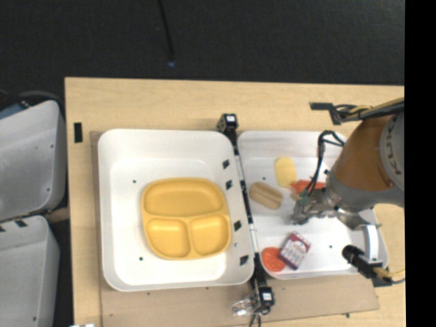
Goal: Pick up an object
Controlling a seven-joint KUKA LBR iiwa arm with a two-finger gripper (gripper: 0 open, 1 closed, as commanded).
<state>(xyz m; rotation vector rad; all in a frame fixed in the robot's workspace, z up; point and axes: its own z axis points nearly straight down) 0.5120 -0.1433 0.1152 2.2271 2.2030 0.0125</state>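
Where the pale wooden bench (170,104) ends, the floor around it is dark, almost black, with a thin dark cable (163,22) trailing across it towards the top. Off to the left stand two grey padded shapes (27,162), chair-like, though I can't say for certain what they are. On the bench sit two shallow white bins side by side, joined along their shared edge by small black clips. The left bin (116,155) holds a yellow divided tray (185,216), three compartments, lying flat near the middle. The right bin (272,140) is the busy one: a pale yellow object (285,170) near the back, a tan bread-like roll (266,195) just beside the dividing edge, a small orange-red piece (301,186) next to the arm, a red round item (272,259) at the front, and a little white packet with pink print (294,250) touching it. The arm (364,165) comes in from the right, its orange band broad and bright, and bends down over the right bin. The gripper (303,208) hangs low near the orange-red piece, but it is dark and blurred; I cannot tell how it stands or whether it has anything.
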